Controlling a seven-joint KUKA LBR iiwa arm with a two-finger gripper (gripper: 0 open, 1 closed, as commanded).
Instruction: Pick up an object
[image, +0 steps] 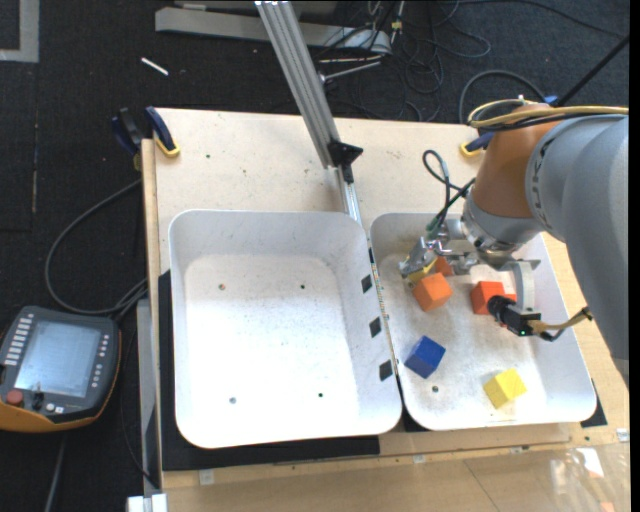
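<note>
While gripper (432, 262) hangs low in right bin (560, 400), orange cube (433, 291) sits just beneath fingertips, apparently not clamped; finger spread cannot tell. Step: approach to grasp. Next: centre over cube, descend, close. Red block (487, 297), blue cube (425, 356), yellow cube (503, 387) nearby.

Speckled, smooth white plastic bins (270, 225); pale, matt wooden surface (250, 160); matt coloured blocks (433, 291); bare metal gripper (428, 262).

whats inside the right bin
The right bin holds four blocks: an orange block by the gripper, a red block, a blue block and a yellow block. The arm covers the bin's far corner.
</note>
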